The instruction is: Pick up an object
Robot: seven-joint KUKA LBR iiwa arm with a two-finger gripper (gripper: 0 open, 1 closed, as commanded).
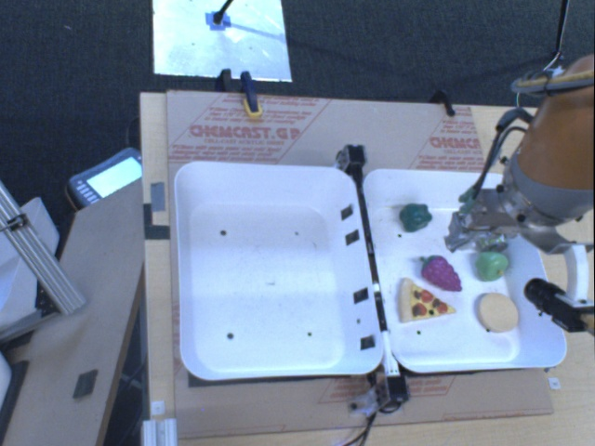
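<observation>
"CHEMCAST GP" is printed on the board [279, 124]; jaws [476, 237] hover by the green ball [492, 266]; their opening can't be told.

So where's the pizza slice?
The pizza slice lies in the right bin, near its front left, just below the purple grapes and left of the round cookie.

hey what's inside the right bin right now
The right bin holds a dark green vegetable, purple grapes, a pizza slice, a round tan biscuit and a light green piece. The pincer hangs over it, covering part of the floor.
</observation>
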